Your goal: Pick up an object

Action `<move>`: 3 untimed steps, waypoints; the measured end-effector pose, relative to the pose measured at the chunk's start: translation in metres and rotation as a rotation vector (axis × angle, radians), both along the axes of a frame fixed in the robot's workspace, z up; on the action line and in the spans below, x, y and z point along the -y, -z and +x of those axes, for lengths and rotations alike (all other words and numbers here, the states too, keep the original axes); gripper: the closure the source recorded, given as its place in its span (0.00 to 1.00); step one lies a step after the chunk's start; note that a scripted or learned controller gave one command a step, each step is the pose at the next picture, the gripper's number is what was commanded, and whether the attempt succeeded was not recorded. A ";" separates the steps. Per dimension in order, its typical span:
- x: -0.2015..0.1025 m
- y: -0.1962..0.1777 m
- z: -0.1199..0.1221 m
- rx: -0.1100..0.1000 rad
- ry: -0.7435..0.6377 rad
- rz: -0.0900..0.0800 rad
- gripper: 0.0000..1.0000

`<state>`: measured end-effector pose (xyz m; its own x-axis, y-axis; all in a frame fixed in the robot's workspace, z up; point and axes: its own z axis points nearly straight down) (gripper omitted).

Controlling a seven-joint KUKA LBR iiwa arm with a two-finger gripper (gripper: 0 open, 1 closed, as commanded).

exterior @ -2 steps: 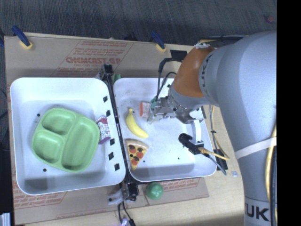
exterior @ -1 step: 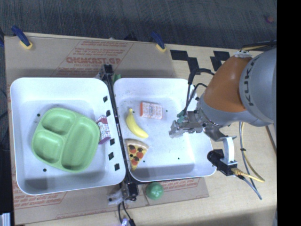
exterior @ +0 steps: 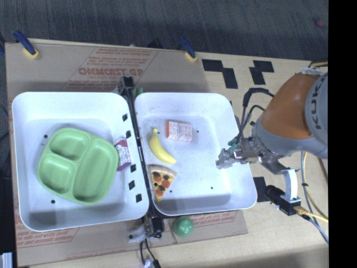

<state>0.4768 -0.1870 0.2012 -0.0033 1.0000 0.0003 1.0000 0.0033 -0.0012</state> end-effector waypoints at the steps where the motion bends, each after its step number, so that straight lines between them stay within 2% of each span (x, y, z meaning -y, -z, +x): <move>1: 0.015 -0.005 0.000 0.000 0.000 0.000 1.00; 2: 0.024 0.084 -0.001 -0.004 -0.003 0.001 1.00; 3: 0.023 0.109 0.000 -0.002 -0.003 0.001 1.00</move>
